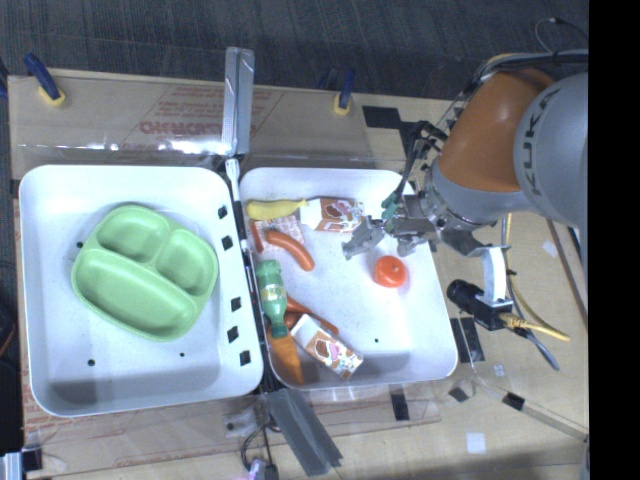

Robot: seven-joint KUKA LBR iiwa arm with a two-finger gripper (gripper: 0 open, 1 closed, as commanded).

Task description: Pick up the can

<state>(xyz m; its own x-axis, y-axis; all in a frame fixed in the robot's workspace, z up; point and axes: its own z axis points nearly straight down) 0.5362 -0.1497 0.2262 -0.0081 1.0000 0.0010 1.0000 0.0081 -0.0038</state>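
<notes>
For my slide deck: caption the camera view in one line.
Gripper hovers above the right bin by a tomato; green divided plate fills the left bin.

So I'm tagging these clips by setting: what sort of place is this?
Most likely a robotics lab bench, not a kitchen. Two white bins sit side by side on a clamped board, the grey and orange arm reaches over toy food such as a tomato, and cables lie loose.

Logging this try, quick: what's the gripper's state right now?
Gripper: cannot be told; it sits over the right bin, nothing seen between its fingers.
</notes>
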